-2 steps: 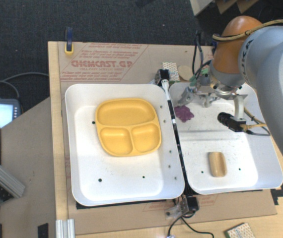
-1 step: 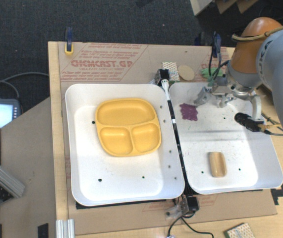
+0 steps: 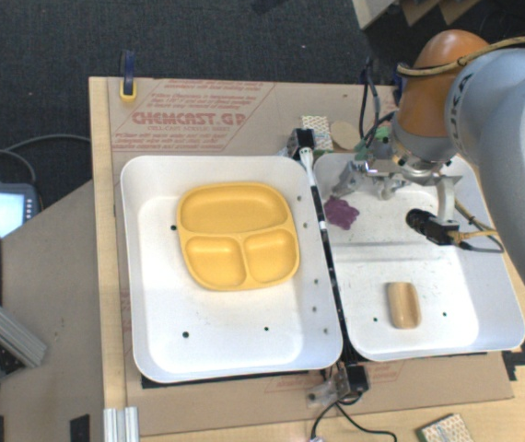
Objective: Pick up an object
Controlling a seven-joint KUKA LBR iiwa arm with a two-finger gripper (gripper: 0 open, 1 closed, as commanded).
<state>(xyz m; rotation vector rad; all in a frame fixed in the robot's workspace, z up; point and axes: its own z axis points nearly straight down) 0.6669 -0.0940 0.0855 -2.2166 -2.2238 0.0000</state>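
Observation:
In the right bin [image 3: 484, 334] a small purple object [image 3: 341, 213] lies near the left wall at the far end. A tan block with rounded ends [image 3: 402, 304] rests toward that bin's near side. My gripper [image 3: 371, 182] hangs low over the far end of the right bin, just right of and beyond the purple object. The wrist with its orange band [image 3: 436, 76] rises above it. I see nothing lifted off the bin floor.
A yellow three-compartment plate [image 3: 238, 235] sits in the left bin [image 3: 152, 320]. The wall shared by the two bins [image 3: 322, 247] runs close to the purple object. Small items lie on the cardboard [image 3: 189, 118] behind the bins.

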